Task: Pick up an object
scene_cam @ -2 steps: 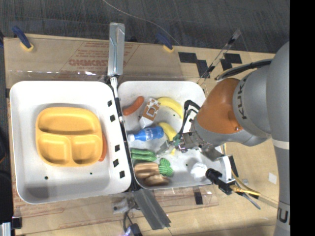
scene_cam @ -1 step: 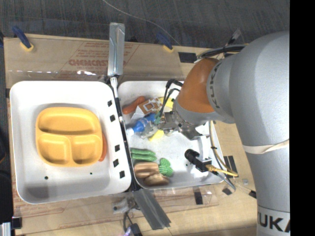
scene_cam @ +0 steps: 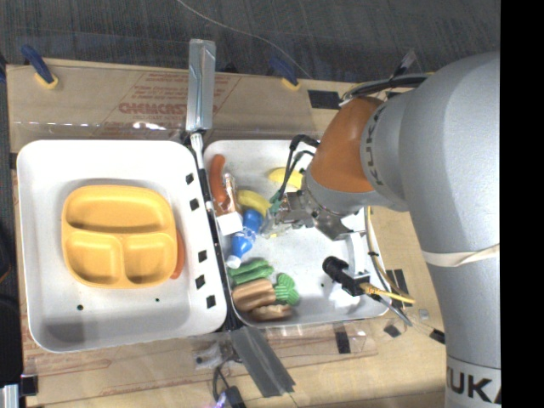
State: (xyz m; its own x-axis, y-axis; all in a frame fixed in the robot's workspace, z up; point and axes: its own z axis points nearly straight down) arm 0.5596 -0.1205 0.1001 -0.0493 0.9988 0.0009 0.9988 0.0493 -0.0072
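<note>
Left bin (scene_cam: 34, 228): yellow tray (scene_cam: 119, 232) — right bin (scene_cam: 306, 266): toys (scene_cam: 252, 201).

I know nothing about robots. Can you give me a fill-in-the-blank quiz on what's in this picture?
1. The left bin holds a divided tray coloured ____.
2. That tray has ____ compartments.
3. The band on the arm is ____.
4. In the right bin, the gripper is beside a small toy coloured ____.
Missing words: yellow, three, orange, blue.
</note>
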